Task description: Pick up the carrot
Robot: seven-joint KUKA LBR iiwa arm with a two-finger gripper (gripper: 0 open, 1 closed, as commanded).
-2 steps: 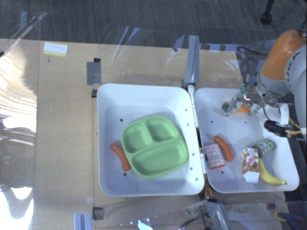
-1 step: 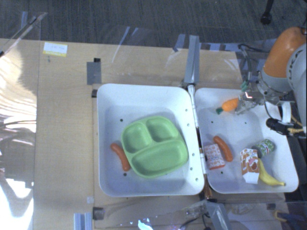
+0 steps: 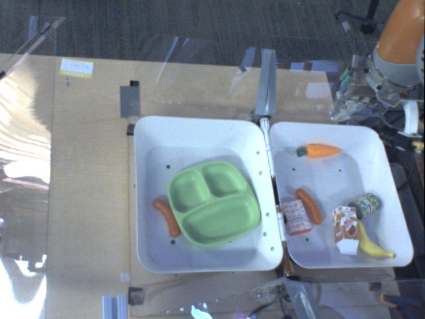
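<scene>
While the carrot [image 3: 320, 151] lies flat in the right bin [image 3: 392, 178], treat it as light, rigid, smooth — grip mid-body, across its width; finger state cannot be told.

Glossy white plastic bins [image 3: 199, 130], matt green plastic tray [image 3: 214, 203], pale wooden bench [image 3: 86, 178]
</scene>
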